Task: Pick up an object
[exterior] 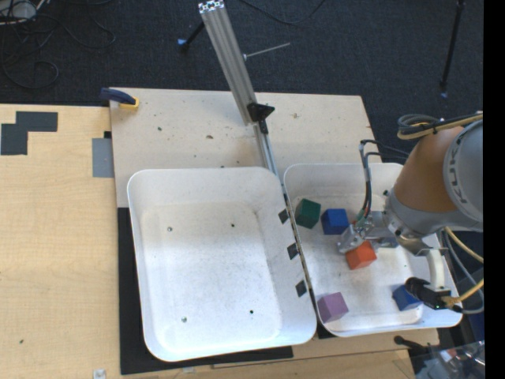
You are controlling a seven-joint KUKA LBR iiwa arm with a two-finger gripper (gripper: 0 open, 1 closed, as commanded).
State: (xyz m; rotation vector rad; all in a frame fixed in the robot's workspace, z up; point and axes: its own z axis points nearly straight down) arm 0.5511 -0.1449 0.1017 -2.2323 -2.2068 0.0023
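On the desk point(197, 129) the right-hand bin point(371, 326) at centre-right holds the arm point(430, 184), whose gripper point(359, 239) hangs just above an orange block point(361, 256), its fingers too blurred to read, so a close could nudge the neighbouring blue block point(334, 220).

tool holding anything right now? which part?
Cannot be told. The tool sits at the top edge of the small orange block in the right white bin; no grasp visible.
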